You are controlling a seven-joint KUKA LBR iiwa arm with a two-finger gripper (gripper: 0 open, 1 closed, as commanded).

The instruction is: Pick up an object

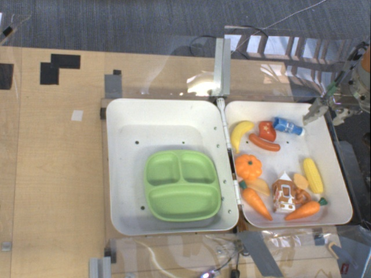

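- Objects for picking all lie in the right bin [345, 210]; you will find them crowded toward its left and lower parts.
- Along the bin's upper area you see a yellow banana [240, 134] by the divider, a red tomato-like piece [266, 130] just right of it, a red sausage [265, 143] touching that piece from below, and a blue bottle [288, 126] lying on its side to the right.
- Below them you have an orange pumpkin [248, 167] by the divider, and under it a carrot [255, 202] lying at a slant.
- A small printed carton [283, 194] sits near the bottom middle, with a second carrot [304, 210] touching its lower right side.
- A yellow corn cob [313, 175] lies toward the right wall, apart from the carton.
- Your gripper [313, 112] shows at the bin's upper right corner, near the blue bottle but not touching it; nothing sits between its tips, and whether they are spread or closed you cannot tell from this view.
- The left bin [124, 132] holds a green divided plate [182, 185] in its lower middle.
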